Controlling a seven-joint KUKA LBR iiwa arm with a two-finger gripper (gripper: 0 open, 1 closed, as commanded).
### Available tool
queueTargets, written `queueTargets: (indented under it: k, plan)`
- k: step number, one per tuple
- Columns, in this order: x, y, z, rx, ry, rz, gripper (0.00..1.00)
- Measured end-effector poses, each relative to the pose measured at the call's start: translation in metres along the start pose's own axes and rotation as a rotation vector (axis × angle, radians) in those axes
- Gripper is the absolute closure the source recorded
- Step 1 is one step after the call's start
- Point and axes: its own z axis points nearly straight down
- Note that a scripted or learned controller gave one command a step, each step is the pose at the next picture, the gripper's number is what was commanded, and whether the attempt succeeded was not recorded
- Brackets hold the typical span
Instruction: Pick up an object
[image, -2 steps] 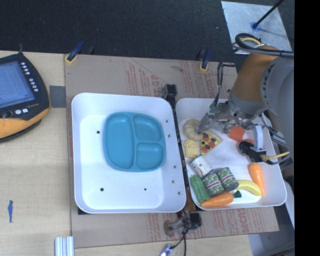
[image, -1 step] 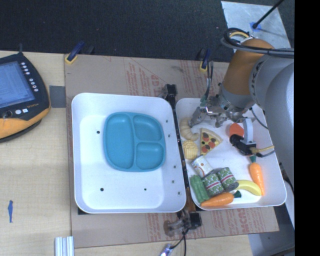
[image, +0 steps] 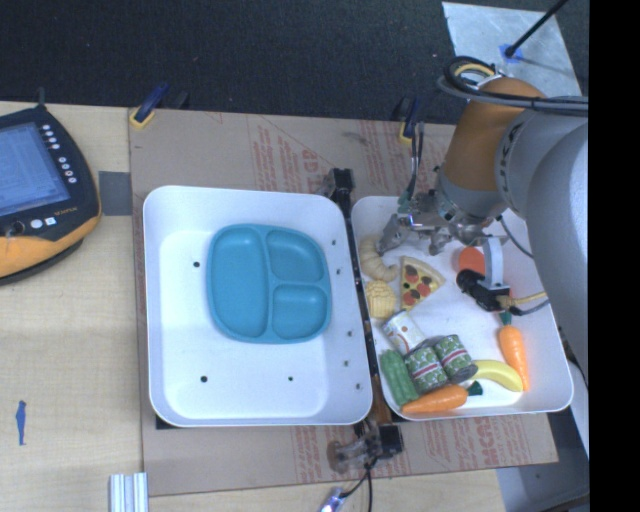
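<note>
My gripper (image: 412, 240) hangs over the far end of the right bin (image: 545, 400), its fingers spread apart with nothing between them. Just in front of it lie a toy pizza slice (image: 418, 280) and a pale corn piece (image: 380, 298). A pale curved piece (image: 372, 263) lies by the left finger. A red-orange toy (image: 470, 258) sits to the gripper's right. Nearer the front are two small cans (image: 440, 361), a green vegetable (image: 395, 378), a banana (image: 498, 374), a white tag (image: 400, 328) and two carrots (image: 513, 352) (image: 433, 402).
The left bin (image: 165, 380) holds a blue divided plate (image: 268, 282). A teach pendant (image: 35, 200) lies on the bench at far left. The arm's grey and orange body (image: 490, 130) stands above the right bin's far right corner.
</note>
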Motion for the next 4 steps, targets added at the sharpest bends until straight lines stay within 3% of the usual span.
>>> queueTargets:
  k: [4]
  plan:
    - [-0.0006, 0.0008, 0.0005, 0.001, 0.002, 0.001, 0.0]
